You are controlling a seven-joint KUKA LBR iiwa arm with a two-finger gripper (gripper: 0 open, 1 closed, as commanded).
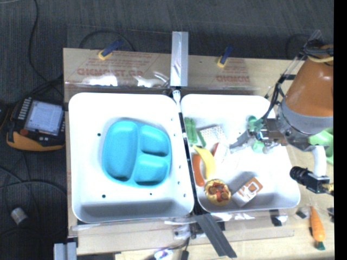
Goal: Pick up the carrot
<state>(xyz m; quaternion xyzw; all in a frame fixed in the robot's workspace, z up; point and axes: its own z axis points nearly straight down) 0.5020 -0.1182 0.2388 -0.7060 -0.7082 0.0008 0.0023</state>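
Hovering over the right shallow white bin (282, 196) at the frame's centre right, the hand (237, 143) points left, its state impossible to tell; the slim orange carrot (197, 168) lies at that bin's left wall, touching the yellow banana (206, 161).

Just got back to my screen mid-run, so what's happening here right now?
The arm has reached into the right bin, with its gripper low over the middle of it, near a red piece and a clear wrapper. I see nothing between its fingers. The carrot lies along the bin's left wall, beside the banana and untouched, so the pick is not yet made. The left bin holds a blue tray.
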